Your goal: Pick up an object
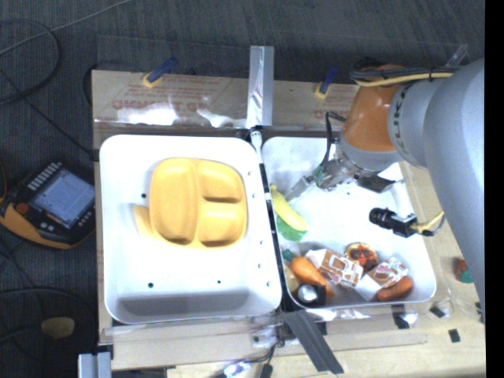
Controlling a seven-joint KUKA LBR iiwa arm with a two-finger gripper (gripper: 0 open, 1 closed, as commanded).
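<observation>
On the floor at far left lies a handheld pendant [59, 199] with a lit screen; whatever it displays is too small to read. The left bin [110, 235] holds a yellow divided tray [197, 199], which looks like stiff, light, smooth plastic; judging by its shape, its raised rim offers the only thin edge for a pinch. Behind the bins, faint reddish print runs along the backboard [157, 99], too washed out to make out. In the right bin [421, 278], a yellow-green banana-like toy [286, 213] lies against the left wall, probably light and rigid, easiest to grasp across its narrow middle. Along the front wall cluster an orange carrot [305, 272], two printed packets [340, 268] whose lettering is illegible, and a reddish sausage shape [395, 288]; the packets seem soft and slippery. The gripper [324, 176] hangs over the bin's back half, just beyond the banana toy, and I cannot tell how it is set.
</observation>
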